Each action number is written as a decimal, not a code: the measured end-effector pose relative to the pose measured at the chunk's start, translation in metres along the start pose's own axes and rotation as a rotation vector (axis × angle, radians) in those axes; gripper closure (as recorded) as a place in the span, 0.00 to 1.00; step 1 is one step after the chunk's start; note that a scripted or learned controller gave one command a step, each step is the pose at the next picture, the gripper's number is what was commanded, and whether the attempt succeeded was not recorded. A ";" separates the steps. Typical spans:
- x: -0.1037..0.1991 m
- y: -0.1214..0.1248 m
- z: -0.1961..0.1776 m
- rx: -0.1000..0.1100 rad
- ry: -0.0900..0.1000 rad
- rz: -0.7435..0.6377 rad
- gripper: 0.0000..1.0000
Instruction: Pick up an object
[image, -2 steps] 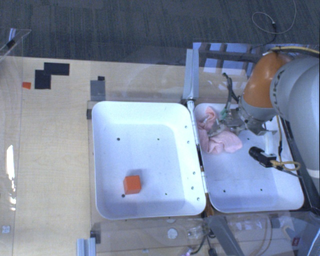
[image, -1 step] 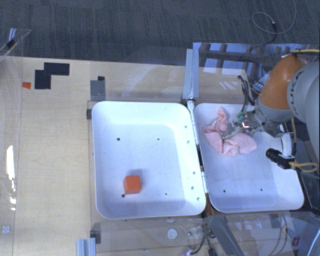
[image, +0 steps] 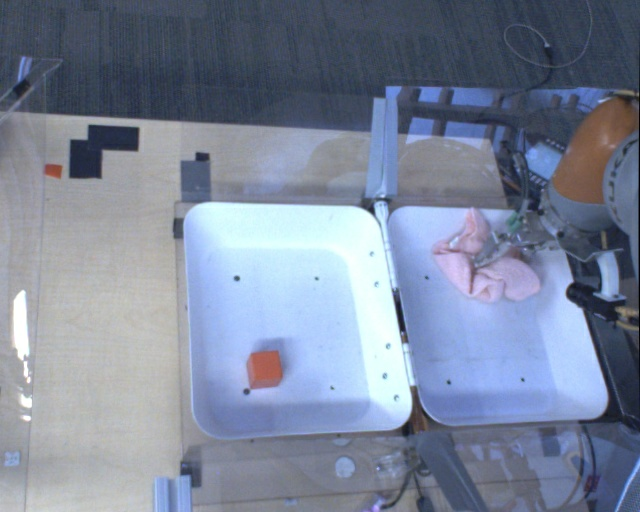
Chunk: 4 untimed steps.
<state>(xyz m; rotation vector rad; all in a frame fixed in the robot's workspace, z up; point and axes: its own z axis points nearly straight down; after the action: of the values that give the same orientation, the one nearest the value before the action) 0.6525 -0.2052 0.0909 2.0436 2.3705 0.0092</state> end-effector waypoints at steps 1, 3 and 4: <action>0.033 0.015 0.000 0.004 -0.002 -0.266 0.00; 0.075 0.029 0.001 0.010 0.009 -0.120 0.00; 0.075 0.033 -0.013 -0.003 0.001 -0.125 1.00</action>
<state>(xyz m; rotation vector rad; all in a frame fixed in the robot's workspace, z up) 0.6740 -0.1261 0.1040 1.8904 2.4925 0.0121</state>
